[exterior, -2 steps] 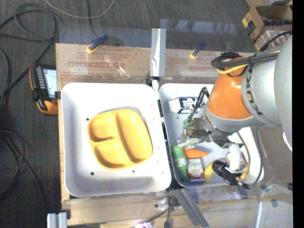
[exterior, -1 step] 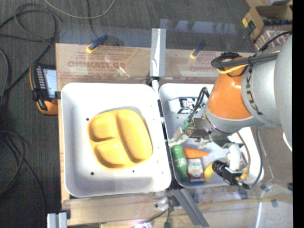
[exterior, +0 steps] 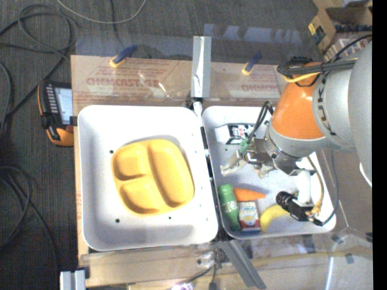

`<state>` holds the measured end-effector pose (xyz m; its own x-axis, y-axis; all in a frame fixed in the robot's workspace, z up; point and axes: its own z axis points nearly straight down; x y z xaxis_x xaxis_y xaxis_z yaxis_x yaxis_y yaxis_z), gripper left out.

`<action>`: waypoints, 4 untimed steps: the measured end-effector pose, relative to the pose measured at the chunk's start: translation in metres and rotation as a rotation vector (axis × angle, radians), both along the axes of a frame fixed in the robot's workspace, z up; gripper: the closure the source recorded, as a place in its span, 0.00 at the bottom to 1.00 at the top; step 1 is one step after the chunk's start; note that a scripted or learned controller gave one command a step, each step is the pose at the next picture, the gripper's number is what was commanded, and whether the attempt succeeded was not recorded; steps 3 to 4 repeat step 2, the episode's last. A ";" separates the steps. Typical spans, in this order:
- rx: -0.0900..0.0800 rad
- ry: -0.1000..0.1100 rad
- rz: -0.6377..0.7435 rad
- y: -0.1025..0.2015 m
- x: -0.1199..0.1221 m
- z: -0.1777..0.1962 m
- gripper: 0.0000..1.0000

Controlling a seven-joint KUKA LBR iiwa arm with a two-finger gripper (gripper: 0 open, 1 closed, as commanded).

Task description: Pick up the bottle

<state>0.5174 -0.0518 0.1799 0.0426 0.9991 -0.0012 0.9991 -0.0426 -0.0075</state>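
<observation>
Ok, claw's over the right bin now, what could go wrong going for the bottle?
The green bottle lies against the bin's left wall, leaving little room for a finger there. The carrot and small carton crowd its other side, so the claw might catch those instead.

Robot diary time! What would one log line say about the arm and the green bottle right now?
task: pick up bottle | gripper: above right bin, grip unclear | green bottle: lying in bin, not held | near: carrot, banana

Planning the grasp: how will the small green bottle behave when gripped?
The small green bottle lies on its side, so its round body may roll. It looks rigid and light. The orange carrot and small carton crowd it, so fingers may bump them.
</observation>
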 end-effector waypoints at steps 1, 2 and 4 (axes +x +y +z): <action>0.000 0.000 0.093 0.007 -0.034 0.000 0.00; 0.000 0.001 0.093 0.007 -0.034 0.000 0.00; 0.000 0.001 0.093 0.007 -0.034 0.000 0.00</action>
